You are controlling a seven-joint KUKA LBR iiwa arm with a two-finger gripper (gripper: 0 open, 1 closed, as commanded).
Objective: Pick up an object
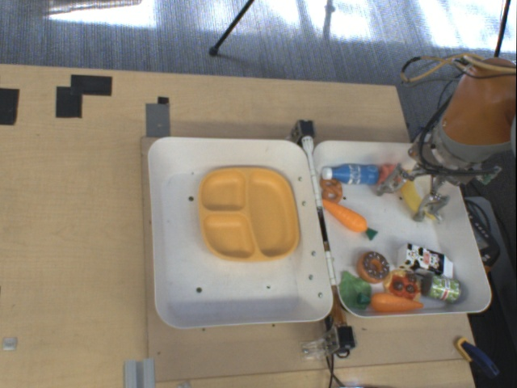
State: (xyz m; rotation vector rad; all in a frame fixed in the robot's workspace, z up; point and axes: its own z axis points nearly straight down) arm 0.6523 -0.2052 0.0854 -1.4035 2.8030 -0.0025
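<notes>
gripper (414, 192) over yellow obj (411, 196), part hidden

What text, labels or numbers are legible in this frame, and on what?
None can be read.
Blue bottle: its label is a blur, no letters resolve.
Black-and-white carton: dark patches, possibly print or a pattern, too small to tell.
Green can: label too small and blurred.
Yellow divided plate and both white bins: no markings visible.
</notes>
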